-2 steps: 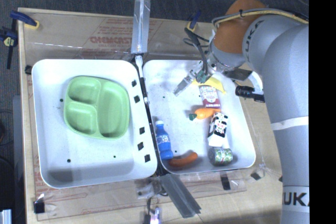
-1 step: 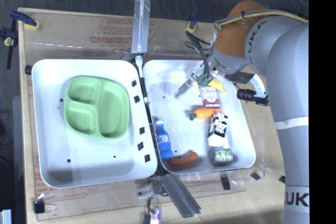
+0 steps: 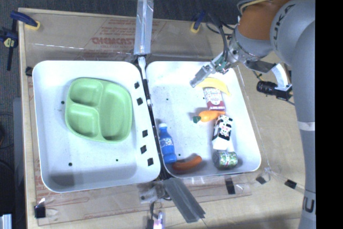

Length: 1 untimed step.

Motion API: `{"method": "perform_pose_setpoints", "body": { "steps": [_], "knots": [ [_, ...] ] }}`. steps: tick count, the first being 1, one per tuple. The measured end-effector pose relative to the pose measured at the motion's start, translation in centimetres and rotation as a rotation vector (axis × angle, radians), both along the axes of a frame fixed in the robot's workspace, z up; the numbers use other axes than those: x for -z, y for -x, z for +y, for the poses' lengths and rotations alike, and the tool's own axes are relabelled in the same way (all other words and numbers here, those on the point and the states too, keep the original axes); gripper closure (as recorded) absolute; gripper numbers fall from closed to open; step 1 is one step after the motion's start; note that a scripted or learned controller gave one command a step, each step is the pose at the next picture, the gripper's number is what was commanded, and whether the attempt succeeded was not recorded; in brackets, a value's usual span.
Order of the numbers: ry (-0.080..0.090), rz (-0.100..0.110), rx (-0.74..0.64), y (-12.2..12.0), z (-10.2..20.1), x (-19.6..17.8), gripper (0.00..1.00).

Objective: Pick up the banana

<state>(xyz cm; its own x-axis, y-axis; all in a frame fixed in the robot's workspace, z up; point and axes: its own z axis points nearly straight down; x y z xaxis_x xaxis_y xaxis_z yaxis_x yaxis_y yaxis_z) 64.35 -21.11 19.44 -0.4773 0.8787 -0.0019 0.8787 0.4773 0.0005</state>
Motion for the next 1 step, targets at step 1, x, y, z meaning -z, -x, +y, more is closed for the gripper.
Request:
{"method": "perform_pose_setpoints", "body": {
  "steps": [1],
  "knots": [
    [0.0, -0.001, -0.024, -1.38, -0.01, -0.18, 0.0]
  ]
}}
